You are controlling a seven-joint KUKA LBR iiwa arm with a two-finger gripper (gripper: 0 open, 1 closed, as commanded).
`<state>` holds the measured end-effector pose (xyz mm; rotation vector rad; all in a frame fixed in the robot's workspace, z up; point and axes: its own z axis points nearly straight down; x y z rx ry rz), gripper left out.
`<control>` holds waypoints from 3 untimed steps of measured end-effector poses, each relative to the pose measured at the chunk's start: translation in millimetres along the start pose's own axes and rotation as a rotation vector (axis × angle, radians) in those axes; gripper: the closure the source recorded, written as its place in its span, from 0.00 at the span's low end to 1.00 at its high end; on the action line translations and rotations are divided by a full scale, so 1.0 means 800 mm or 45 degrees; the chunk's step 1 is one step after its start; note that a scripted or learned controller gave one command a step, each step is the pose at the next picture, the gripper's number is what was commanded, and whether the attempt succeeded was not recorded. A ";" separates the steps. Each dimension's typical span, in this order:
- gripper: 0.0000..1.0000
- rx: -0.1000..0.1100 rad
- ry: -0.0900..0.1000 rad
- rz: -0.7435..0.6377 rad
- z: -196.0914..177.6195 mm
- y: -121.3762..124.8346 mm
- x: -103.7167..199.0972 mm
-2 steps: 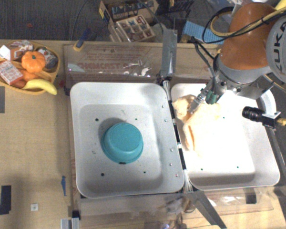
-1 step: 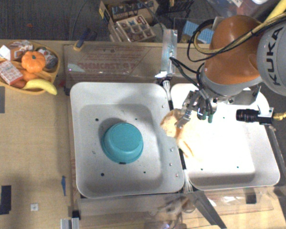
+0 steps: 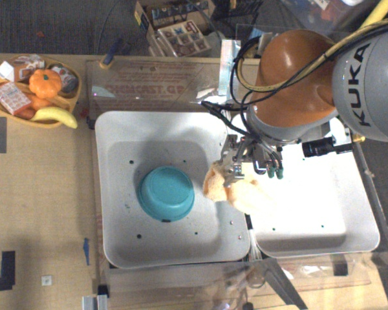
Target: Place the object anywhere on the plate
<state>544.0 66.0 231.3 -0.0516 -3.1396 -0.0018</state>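
Gripper (image 3: 235,171) hangs over the right edge of the left bin (image 3: 116,134), at the seam with the right bin (image 3: 349,237). Finger state cannot be told: the tips merge with wrist hardware and are blurred. A pale tan object (image 3: 215,185) sits directly below and against the gripper, at the left bin's right edge, just right of the plate (image 3: 167,193). Whether it is between the fingers cannot be confirmed.

Object orientation: the tan part is rounded; a paler, washed-out mass extends from it down and to the right across the seam into the right bin. If that mass belongs to the object, the long axis runs from upper left to lower right. Its outline is smeared and blends with the white bin, so true shape and ends cannot be fixed.

The plate, teal and round, lies near the middle of the left bin, apart from the object.

The arm (image 3: 349,76) covers the right bin's upper left corner; its orange band (image 3: 291,76) and cables hide the wrist.

A basket (image 3: 0,102) of toy food stands at the bench's upper left corner.
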 end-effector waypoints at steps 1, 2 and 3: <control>1.00 0.000 0.000 -0.046 0.015 0.056 0.027; 1.00 0.000 0.000 -0.047 0.012 0.117 0.050; 0.00 0.001 0.000 -0.046 0.012 0.116 0.050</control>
